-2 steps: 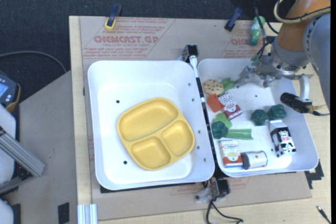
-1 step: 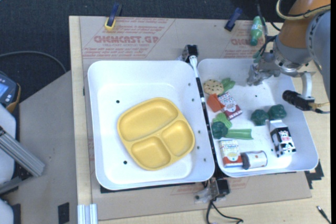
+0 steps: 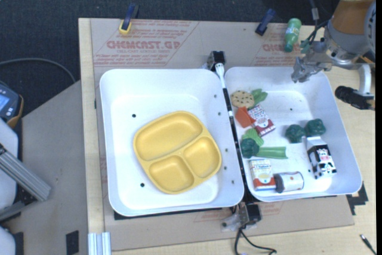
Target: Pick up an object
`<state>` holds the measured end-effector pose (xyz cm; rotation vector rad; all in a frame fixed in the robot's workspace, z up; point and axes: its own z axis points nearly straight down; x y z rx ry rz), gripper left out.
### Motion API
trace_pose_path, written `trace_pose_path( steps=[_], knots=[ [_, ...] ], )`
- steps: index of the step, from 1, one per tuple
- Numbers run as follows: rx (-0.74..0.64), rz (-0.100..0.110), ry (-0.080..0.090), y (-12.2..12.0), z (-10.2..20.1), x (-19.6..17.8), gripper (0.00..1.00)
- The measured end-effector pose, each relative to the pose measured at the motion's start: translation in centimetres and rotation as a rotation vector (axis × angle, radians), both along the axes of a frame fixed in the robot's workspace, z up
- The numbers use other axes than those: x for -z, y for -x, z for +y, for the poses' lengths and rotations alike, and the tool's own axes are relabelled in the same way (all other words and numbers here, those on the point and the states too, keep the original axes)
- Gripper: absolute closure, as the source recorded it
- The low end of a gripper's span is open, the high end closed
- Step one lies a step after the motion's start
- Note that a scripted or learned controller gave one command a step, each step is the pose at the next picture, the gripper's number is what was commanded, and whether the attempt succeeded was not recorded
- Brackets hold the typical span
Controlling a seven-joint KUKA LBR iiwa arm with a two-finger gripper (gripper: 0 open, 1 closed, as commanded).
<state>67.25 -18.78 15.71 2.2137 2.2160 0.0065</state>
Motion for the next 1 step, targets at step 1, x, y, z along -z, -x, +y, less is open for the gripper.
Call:
trace_pose_path(
  steps=[1],
  knots=[
    [0.0, 0.001, 0.0, -0.04, -0.75, -4.79, 1.0]
  ],
)
